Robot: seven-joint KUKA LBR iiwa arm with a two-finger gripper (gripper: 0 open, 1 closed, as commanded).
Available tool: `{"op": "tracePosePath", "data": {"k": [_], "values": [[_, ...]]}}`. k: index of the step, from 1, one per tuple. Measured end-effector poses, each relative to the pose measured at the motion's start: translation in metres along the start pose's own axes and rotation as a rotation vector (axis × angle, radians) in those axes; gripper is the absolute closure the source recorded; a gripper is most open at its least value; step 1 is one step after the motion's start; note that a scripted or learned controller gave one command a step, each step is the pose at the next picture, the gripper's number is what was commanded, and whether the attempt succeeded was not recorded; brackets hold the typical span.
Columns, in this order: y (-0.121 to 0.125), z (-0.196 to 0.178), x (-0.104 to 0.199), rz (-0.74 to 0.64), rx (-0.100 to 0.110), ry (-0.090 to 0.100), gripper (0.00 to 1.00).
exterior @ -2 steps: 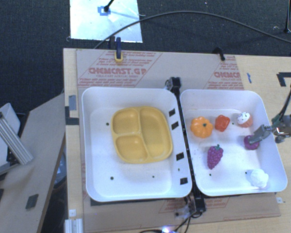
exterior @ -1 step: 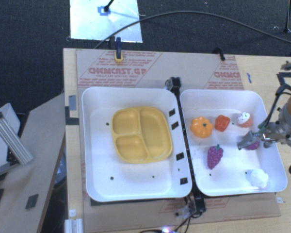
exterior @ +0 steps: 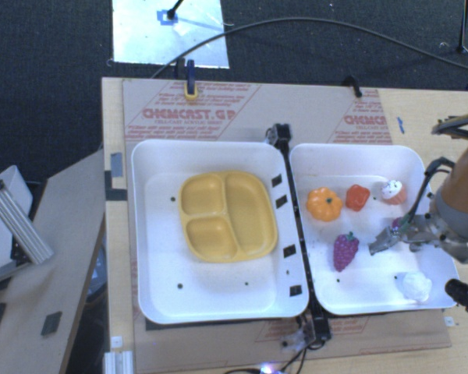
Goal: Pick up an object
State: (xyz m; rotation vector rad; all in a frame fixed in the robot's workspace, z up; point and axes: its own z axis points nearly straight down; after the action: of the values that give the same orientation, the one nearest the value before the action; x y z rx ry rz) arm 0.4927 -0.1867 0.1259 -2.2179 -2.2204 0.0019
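- Two white bins sat side by side on a bench, seen from above at a slant.
- The left bin [exterior: 152,232] held a yellow tray [exterior: 226,215] with three compartments, lying flat near its middle.
- The right bin [exterior: 327,158] held several small objects.
- An orange pumpkin [exterior: 324,204] lay near that bin's left wall, with a red pepper [exterior: 357,197] just beside it on the right.
- A purple grape bunch [exterior: 344,251] lay below the pumpkin, apart from it.
- A small white and pink toy [exterior: 392,191] lay right of the pepper, near the far wall.
- The gripper [exterior: 382,242] hovered low over the bin floor, right of the grapes, its dark fingers pointing left; whether they were spread or closed could not be told, and nothing showed between them.
- A white lump [exterior: 413,285] lay near the bin's front right corner.
- The grey arm [exterior: 460,209] came in from the right edge.
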Motion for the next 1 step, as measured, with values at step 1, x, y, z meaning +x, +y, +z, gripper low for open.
{"op": "tracePosePath", "data": {"k": [1], "values": [[0.0007,0.0432,0.0002,0.0,-0.003,-0.001,0.0]]}}
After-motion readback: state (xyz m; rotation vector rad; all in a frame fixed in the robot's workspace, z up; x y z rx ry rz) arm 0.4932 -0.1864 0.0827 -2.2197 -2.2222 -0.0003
